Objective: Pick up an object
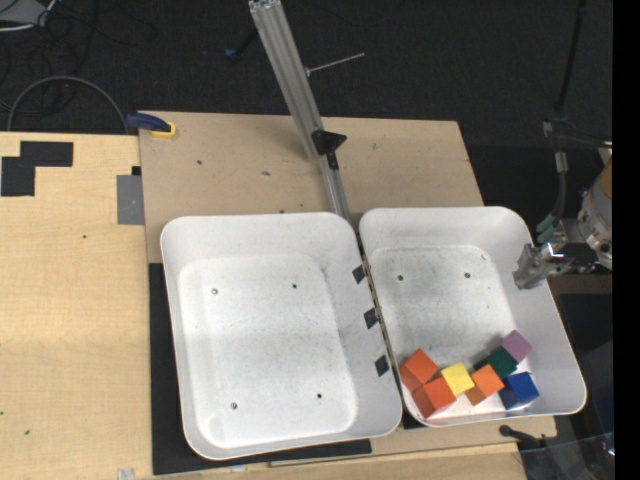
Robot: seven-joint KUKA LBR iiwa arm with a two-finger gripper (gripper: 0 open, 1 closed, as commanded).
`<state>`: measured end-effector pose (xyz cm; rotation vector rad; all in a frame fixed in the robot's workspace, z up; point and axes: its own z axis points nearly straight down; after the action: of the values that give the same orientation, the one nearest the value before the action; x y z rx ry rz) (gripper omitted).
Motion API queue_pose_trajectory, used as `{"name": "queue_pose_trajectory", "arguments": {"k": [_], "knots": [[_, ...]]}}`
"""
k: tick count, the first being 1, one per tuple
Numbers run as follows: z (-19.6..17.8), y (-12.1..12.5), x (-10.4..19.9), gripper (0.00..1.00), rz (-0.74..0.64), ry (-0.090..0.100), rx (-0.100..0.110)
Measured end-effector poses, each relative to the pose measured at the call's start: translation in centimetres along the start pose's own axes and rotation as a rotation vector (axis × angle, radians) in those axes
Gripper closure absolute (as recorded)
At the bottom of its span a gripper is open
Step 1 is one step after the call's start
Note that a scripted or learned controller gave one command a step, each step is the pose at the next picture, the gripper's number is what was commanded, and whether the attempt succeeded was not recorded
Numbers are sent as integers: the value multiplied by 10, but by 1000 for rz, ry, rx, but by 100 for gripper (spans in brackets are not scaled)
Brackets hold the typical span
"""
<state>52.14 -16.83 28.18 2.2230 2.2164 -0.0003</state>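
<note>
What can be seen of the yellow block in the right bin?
The yellow block is a small cube of plain, matte colour, lying in the near corner of the right bin. It sits inside the cluster of blocks, pressed between the red-orange block on its left and the orange block on its right.

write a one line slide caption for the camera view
Pincer at the right bin's right rim; colored blocks clustered in its near corner beside the left bin.
</note>
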Motion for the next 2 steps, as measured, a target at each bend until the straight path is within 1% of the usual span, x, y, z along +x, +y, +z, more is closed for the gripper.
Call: {"name": "queue_pose_trajectory", "arguments": {"k": [2], "knots": [[-16,1,0,100,-8,2,7]]}}
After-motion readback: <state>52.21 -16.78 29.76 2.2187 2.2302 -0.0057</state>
